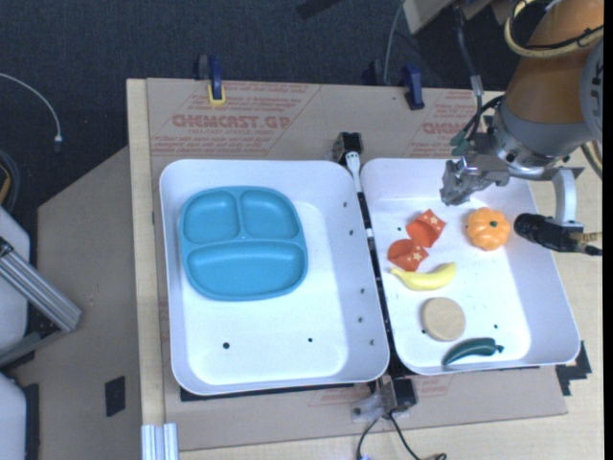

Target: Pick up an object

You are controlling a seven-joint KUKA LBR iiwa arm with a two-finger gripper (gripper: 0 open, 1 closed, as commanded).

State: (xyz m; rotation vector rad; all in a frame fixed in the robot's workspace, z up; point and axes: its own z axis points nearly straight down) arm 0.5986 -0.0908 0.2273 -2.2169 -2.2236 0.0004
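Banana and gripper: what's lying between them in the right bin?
In the camera view, two red pieces lie between the banana and the gripper; the rest is bare bin floor.

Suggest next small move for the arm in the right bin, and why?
Probably a short drop toward the orange pumpkin. The gripper sits above the right bin, just left of and behind the pumpkin, with nothing seen between its fingers. The pumpkin stands apart from the red pieces and the banana, so it looks like the least crowded pick.

dark blue carpet floor around a cardboard-topped bench.
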